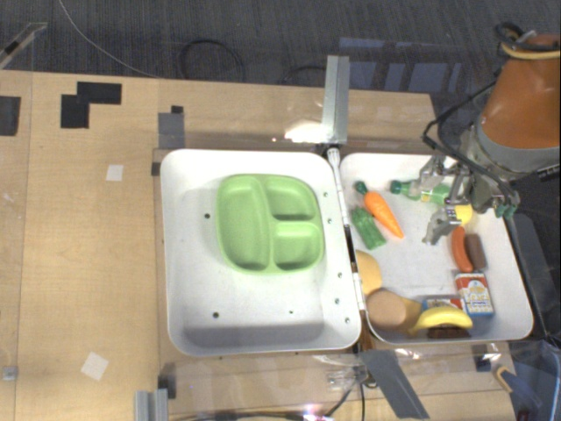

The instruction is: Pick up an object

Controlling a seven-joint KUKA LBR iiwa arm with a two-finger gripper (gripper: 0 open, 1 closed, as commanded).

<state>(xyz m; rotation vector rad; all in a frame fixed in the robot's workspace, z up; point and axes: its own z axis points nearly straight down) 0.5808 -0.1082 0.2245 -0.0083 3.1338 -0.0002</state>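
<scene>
While the gripper (445, 210) hangs low over the right bin (412, 270), fingers look apart with nothing between them; no pick made yet, by my read; nearest candidates are the hot dog (467, 249) just beside it and the carrot (383, 213) to its left; green divided plate (267, 222) sits in the left bin (188, 261), well apart.

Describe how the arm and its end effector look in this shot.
The arm has a wide orange band over a grey wrist section, with black cables looping beside it. The end effector is a small metallic grey assembly with slim fingers, greenish and yellow patches near its base.
</scene>
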